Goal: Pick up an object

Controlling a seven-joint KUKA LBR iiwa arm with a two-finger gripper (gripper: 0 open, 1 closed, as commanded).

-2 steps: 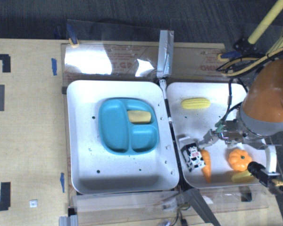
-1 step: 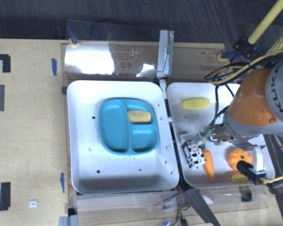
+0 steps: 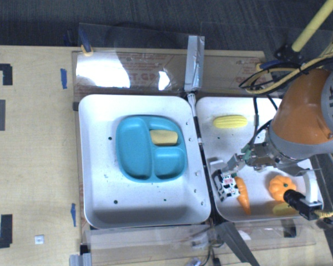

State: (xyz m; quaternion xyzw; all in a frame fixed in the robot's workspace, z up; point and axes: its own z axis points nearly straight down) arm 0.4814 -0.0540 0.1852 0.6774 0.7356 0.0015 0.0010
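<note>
Gripper (image 3: 226, 183) sits low in the right bin (image 3: 255, 108), just left of the carrot (image 3: 242, 194); finger opening and any hold cannot be told. Corn cob (image 3: 230, 121) lies well above the carrot; pumpkin (image 3: 279, 187) to its right.

Light wooden bench (image 3: 28, 165) with black corner marks, bits of blue tape, dark grey carpet floor (image 3: 127, 4) behind

camera view | fixed overhead | slanted down | both bins (image 3: 94, 148) framed
</note>
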